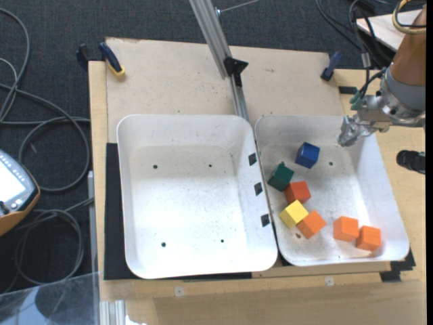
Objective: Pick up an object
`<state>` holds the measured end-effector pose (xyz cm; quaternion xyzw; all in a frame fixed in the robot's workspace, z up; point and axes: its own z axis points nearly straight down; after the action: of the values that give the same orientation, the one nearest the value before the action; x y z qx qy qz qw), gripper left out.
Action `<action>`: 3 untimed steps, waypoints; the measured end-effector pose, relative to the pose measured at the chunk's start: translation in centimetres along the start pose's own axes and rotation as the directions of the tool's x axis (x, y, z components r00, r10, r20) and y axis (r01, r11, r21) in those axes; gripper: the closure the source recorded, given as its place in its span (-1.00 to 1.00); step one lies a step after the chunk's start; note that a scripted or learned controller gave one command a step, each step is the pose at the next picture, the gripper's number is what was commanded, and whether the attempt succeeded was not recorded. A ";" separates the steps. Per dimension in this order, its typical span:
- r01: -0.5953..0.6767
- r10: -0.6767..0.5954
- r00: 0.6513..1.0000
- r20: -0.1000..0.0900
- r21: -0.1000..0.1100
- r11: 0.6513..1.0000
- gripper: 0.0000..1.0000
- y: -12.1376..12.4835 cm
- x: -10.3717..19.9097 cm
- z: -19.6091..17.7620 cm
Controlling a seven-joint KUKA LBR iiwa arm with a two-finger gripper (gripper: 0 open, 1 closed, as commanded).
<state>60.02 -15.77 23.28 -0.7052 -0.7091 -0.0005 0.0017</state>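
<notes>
**Robot Arm Over the Right Bin of Blocks**

A big wooden bench (169,73) holds two shallow white plastic bins side by side. The left white bin (135,181) is the larger-looking one. The right white bin (385,202) has all the little blocks in it.

The grey robot arm with the orange band (409,59) comes in from the right. Its small metal gripper (350,135) hangs over the top right part of the right bin. It has nothing in it. I cannot tell how far apart it is set.

A long silver metal bar (213,29) slants down to the spot between the two bins.

Now the blocks. A blue cube (308,154) sits near the gripper, a little to its left and lower. A dark green cube (281,177) lies below that. A red-orange cube (297,192) touches the green one. A yellow cube (295,213) and an orange cube (311,223) sit close together under it. Two more orange cubes (357,233) rest side by side near the bottom right corner.
</notes>
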 end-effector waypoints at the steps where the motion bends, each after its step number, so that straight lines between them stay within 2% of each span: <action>1: 0.000 0.000 1.000 0.000 -0.001 1.000 1.00 0.3 4.5 -0.1; 2: 0.002 -0.002 1.000 0.000 0.000 1.000 1.00 0.0 10.6 0.6; 3: 0.002 -0.002 1.000 0.000 -0.004 1.000 1.00 -0.4 16.2 -0.8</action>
<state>59.51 0.46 24.16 -0.7044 -0.7098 -0.0020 0.0003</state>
